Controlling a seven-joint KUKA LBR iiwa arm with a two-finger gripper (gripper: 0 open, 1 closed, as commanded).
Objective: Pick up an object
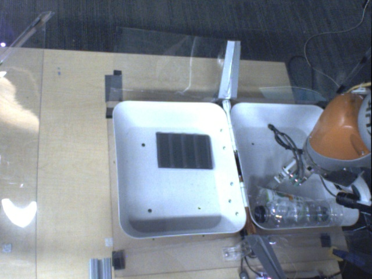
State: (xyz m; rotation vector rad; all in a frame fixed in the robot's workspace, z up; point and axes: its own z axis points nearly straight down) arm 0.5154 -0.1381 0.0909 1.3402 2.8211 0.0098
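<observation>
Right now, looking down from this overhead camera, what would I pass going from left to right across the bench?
Bare wooden bench top → left white bin with a dark ribbed rectangle → right white bin → clear plastic bottle lying on its side → orange-banded grey arm.

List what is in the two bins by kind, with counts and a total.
Dark ribbed pad, left bin: 1
Clear plastic bottle, lying along the near wall of the right bin: 1
Total: 2
The gripper hangs in the right bin just above the bottle.
</observation>
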